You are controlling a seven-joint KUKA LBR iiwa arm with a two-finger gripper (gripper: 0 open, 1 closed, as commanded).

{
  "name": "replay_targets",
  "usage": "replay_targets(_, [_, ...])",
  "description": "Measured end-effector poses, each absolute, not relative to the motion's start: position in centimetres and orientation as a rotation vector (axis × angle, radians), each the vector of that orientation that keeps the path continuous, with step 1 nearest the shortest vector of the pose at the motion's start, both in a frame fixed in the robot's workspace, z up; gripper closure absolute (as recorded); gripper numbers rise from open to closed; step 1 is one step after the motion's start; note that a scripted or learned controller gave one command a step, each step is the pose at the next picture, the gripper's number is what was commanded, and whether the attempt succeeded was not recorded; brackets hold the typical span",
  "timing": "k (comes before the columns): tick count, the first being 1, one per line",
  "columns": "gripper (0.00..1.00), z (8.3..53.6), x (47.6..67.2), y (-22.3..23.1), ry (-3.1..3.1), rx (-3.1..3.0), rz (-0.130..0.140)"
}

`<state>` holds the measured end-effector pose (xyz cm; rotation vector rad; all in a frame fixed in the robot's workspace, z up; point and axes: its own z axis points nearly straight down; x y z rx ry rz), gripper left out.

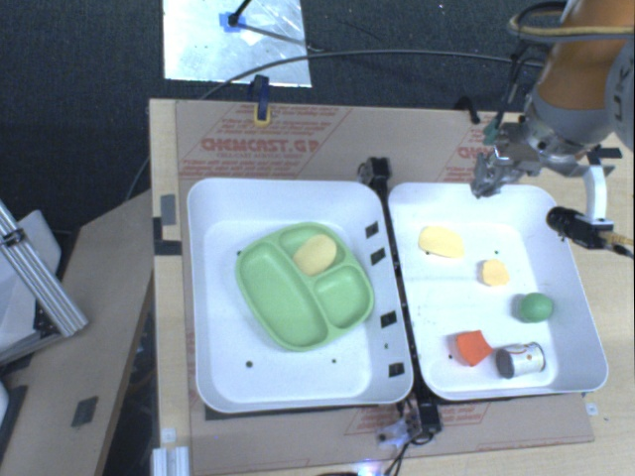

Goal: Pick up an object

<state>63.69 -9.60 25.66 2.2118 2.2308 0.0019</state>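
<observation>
While I hang over the far edge of the right bin, this is how things lie, nearest first.

Can [521,360]: a small silver can on its side in the near corner of the right bin [585,360], its dark end toward the left.
Orange block [472,347]: just left of the can, nearly touching it.
Green ball [535,307]: a little farther back, close to the right wall of the right bin.
Small yellow piece [494,272]: near the middle of the right bin, apart from the ball.
Pale yellow piece [441,241]: farther back and to the left, near the divider between the bins.
Green tray [288,310]: a three-part tray lying tilted in the middle of the left bin [213,266].
Yellow lump [317,254]: resting in the tray's far compartment.
My hand [486,181]: at the far rim of the right bin, pointing down, well apart from every object; nothing shows between my fingers, and I cannot tell whether they are spread or closed.
My arm [585,58]: comes in from the right, the orange band above the wrist.
Tabletop [298,137]: a brown board with red lettering under both bins.
Blue clamp [260,95]: at the board's far edge.
</observation>
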Motion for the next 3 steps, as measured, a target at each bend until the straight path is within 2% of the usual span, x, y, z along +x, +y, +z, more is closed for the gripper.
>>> replay_targets(2, [1.00,26.1,63.8,1.3,2.230,2.211,0.003])
replay_targets(3, [1.00,25.1,62.3,6.7,2.233,2.212,0.001])
